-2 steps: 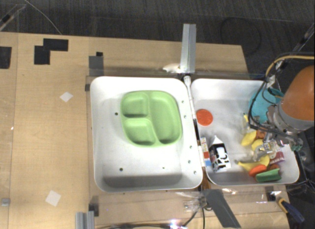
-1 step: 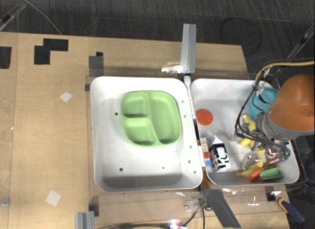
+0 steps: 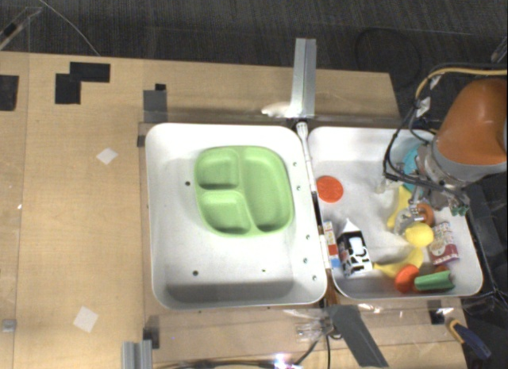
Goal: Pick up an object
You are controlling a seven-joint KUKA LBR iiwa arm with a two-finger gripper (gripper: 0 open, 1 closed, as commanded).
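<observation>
My gripper (image 3: pixel 415 215) hangs low over the right side of the right bin (image 3: pixel 353 141), under the arm's orange band (image 3: pixel 476 121). Directly below and touching or nearly touching it lies a yellow lemon-like ball (image 3: pixel 419 237), with a yellow curved piece (image 3: pixel 394 215) just to its left. A red-labelled can (image 3: pixel 445 251) lies to the right of the ball. Near the bin's front edge sit an orange-red piece (image 3: pixel 406 278) and a green piece (image 3: pixel 433 282). A black-and-white box (image 3: pixel 354 254) and an orange disc (image 3: pixel 329 190) lie further left.
The left bin (image 3: pixel 171 280) bears a green divided tray (image 3: pixel 242 189). A metal post (image 3: pixel 305 78) stands behind the divider between the bins. Cables (image 3: pixel 397 153) loop beside the wrist. The right bin's back left part shows bare floor.
</observation>
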